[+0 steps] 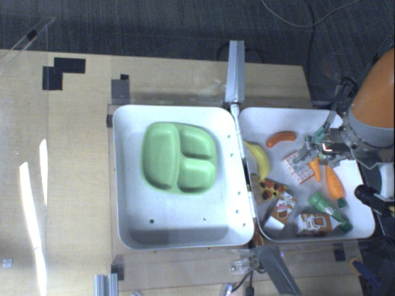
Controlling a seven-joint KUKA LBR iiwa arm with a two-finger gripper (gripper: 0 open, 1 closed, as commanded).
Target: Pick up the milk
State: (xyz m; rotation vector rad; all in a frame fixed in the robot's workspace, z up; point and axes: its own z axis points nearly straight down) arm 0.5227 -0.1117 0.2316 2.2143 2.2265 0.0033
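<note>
One carton we take for the milk (pixel 284 207) lies near the gripper (pixel 315 148), toward the bin's (pixel 364 230) front-left, axis slanted; we can't tell the jaw state.

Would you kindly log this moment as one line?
gripper: over right bin | milk: in bin, apart from gripper | tray: left bin

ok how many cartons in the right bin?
3, maybe more hidden under the arm. One carton lies by the gripper, one sits near the bin's front left, one along the front wall.
</note>
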